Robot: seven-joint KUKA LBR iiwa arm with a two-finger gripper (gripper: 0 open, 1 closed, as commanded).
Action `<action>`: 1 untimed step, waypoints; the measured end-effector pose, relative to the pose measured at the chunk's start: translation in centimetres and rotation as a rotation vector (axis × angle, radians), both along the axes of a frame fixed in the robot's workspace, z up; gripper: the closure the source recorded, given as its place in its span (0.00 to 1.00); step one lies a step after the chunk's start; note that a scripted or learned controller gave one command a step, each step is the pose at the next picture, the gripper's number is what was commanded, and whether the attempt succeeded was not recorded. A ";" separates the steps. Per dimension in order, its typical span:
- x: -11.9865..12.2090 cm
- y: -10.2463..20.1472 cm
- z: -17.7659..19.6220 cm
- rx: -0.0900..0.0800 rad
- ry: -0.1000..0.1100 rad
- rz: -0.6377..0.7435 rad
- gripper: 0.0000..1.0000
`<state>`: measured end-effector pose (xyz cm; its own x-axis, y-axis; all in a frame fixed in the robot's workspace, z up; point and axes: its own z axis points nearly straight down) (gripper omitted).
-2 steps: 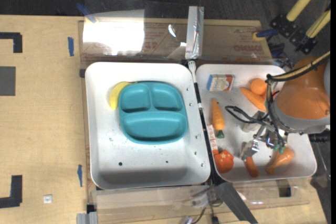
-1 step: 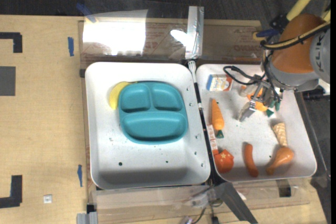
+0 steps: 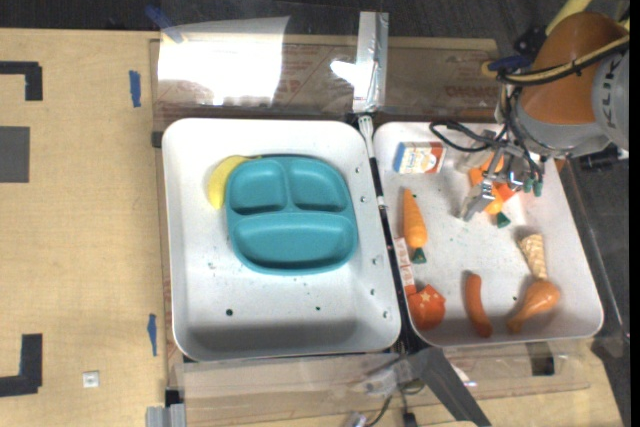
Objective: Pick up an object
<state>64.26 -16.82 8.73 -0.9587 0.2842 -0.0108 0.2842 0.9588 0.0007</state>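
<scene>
My gripper [image 3: 487, 192] hangs low over the back right part of the right bin [image 3: 580, 245]. A small orange object with a green tip [image 3: 499, 209] lies right at the gripper, and I cannot tell whether it is held. In the same bin lie a small milk carton [image 3: 418, 157] at the back left, a carrot [image 3: 413, 224], a red tomato [image 3: 426, 305], a red sausage [image 3: 476, 301], a tan corn-like piece [image 3: 534, 253] and an orange pear-shaped piece [image 3: 534, 301].
The left bin [image 3: 190, 275] holds a teal divided plate [image 3: 291, 213] with a yellow object [image 3: 218, 180] partly tucked under its left edge. The grey arm with its orange band [image 3: 570, 65] and cables reach in from the upper right. A clear plastic sheet [image 3: 260, 65] lies behind the bins.
</scene>
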 end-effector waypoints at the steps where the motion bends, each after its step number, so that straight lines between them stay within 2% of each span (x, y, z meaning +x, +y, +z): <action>1: 1.2 0.6 0.0 0.000 0.004 -0.004 0.00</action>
<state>65.49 -16.20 8.74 -0.9576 0.2880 -0.0069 0.2880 0.9576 0.0000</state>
